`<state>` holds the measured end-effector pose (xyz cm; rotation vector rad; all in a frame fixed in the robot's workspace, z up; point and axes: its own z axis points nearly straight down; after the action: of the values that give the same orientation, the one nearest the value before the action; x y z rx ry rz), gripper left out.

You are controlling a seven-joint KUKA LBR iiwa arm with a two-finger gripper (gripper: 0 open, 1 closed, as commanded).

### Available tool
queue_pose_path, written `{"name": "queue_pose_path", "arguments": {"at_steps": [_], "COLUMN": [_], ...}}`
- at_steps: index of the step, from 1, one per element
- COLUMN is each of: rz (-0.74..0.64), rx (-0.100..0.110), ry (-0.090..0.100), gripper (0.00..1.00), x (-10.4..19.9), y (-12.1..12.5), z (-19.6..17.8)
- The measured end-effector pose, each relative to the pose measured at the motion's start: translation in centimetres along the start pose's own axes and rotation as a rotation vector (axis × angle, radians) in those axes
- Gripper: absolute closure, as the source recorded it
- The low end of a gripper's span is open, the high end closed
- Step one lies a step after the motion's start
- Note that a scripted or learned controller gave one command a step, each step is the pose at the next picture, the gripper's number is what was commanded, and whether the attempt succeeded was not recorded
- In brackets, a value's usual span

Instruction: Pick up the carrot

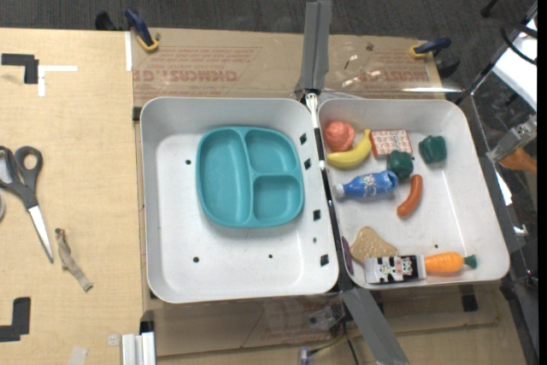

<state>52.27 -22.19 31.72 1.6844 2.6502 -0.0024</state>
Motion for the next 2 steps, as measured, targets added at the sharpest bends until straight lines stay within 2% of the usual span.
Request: {"name": "queue_pose_path", "arguments": {"at_steps": [1,2], "rz": [-0.19,-0.464], "rx": [-0.001,-0.003], "ry": [-0.001,-0.002], "gripper": [1.0,1.0], "x": [-4.4,-5.7], "y": [9.5,12.5], "z": [-3.0,-0.9]}}
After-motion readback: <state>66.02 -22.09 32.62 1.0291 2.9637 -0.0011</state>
